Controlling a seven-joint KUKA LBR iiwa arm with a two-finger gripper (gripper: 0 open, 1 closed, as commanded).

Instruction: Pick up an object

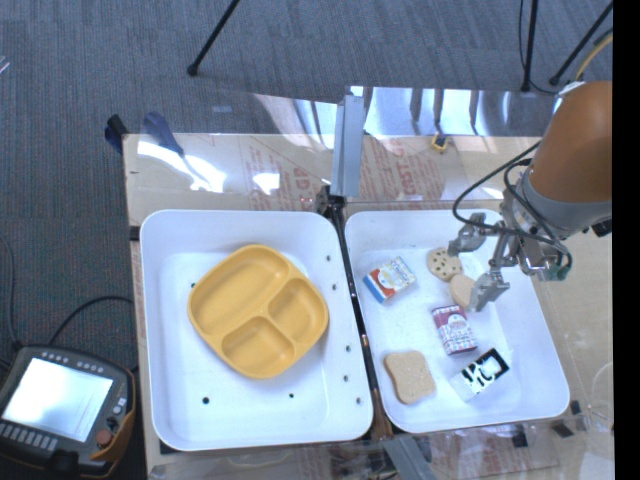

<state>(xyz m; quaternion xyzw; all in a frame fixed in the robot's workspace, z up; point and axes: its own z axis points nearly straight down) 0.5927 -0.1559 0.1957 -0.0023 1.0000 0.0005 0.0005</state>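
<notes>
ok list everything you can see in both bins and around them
left bin: 1, white, left half of the bench
divided plate: 1, yellow, three compartments, middle of the left bin
right bin: 1, white, right half of the bench
small carton: 1, white with red and blue print, upper left of the right bin
cookie: 1, tan with dark specks, upper middle of the right bin
pale rounded piece: 1, beige, just below the cookie, beside the gripper
red packet: 1, dark red, centre of the right bin
bread slice: 1, light brown, lower left of the right bin
black and white packet: 1, lower right of the right bin
teach pendant: 1, grey with lit screen, floor at lower left
arm: 1, grey and orange, over the right bin's upper right
gripper: 1, grey, low by the pale rounded piece
</notes>
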